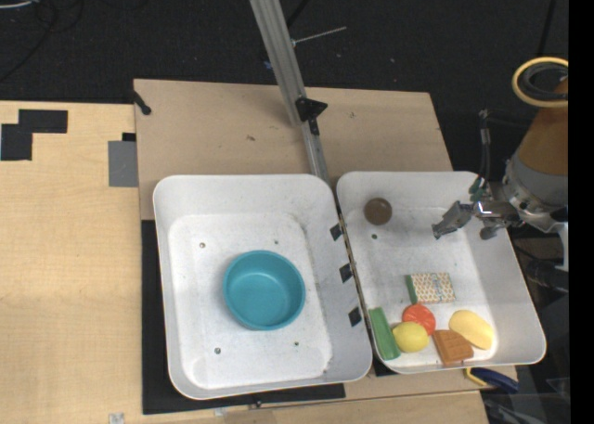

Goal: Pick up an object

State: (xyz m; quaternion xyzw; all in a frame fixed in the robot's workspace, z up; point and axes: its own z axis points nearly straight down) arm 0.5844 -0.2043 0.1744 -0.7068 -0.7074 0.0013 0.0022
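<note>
My gripper (471,224) hangs over the upper right part of the right bin (520,292), open, with nothing between its fingers. A brown ball (378,211) lies to its left near the bin's back left corner. Toward the front of that bin lie a patterned square pad (431,287), a red ball (419,315), a yellow ball (410,337), a green block (383,333), a yellow lemon-like piece (471,327) and a brown block (453,347). All of them sit well below the gripper in the view.
The left bin (186,218) holds a teal bowl (264,289). A metal rail (283,51) slants down from the back to the seam between the bins. The arm's orange band (548,139) stands at the right edge.
</note>
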